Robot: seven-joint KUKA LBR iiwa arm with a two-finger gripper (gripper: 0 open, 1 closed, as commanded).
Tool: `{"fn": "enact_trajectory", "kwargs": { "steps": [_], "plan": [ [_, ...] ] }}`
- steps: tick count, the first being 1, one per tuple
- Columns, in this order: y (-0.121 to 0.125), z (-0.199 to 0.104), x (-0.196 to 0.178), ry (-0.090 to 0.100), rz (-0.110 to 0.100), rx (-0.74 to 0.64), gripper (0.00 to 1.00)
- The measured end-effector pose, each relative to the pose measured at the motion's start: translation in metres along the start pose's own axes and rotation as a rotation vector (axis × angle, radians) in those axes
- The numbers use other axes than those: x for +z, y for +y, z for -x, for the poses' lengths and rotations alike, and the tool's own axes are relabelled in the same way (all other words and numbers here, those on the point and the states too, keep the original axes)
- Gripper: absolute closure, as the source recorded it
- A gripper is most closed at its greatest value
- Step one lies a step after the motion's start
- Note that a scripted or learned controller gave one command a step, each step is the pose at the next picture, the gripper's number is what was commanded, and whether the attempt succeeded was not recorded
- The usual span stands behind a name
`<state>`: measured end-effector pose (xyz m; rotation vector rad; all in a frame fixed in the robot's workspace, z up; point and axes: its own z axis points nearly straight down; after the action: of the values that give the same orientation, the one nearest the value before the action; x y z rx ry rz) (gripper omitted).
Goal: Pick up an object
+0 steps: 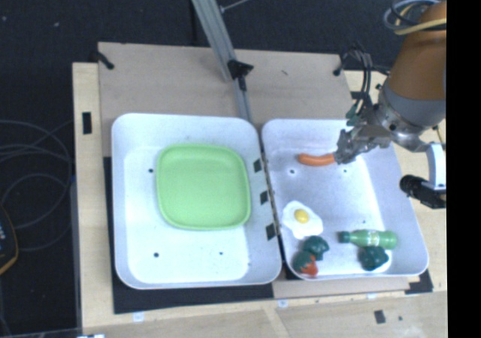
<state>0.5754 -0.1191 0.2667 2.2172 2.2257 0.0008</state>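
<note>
Here the orange sausage (316, 159) is lying in the upper part of the right bin (391, 186), right of the frame's centre, with its long axis running nearly level across the picture, curving a little. Its right end is sitting just at the gripper (347, 150), which is hanging above and to the right of it; so the sausage is stretching away leftward from the hand. Whether the tips are touching it, I cannot tell, and whether the hand is apart or together is not showing either, since the dark wrist parts are covering it.

Farther down the same bin, a fried egg (302, 218) is resting near the left wall, with a green and red vegetable piece (310, 252) below it, and a green bottle (368, 238) lying level toward the lower right beside a dark green lump (373, 258). In the left bin (135, 179) a green plate (203, 186) is sitting.

No brand, label or writing is readable anywhere.
</note>
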Motion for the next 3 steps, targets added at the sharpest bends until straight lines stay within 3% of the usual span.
{"fn": "enact_trajectory", "kwargs": {
  "steps": [3],
  "plan": [
    [0.019,-0.141,0.026,0.000,-0.001,0.001,1.00]
  ]
}}
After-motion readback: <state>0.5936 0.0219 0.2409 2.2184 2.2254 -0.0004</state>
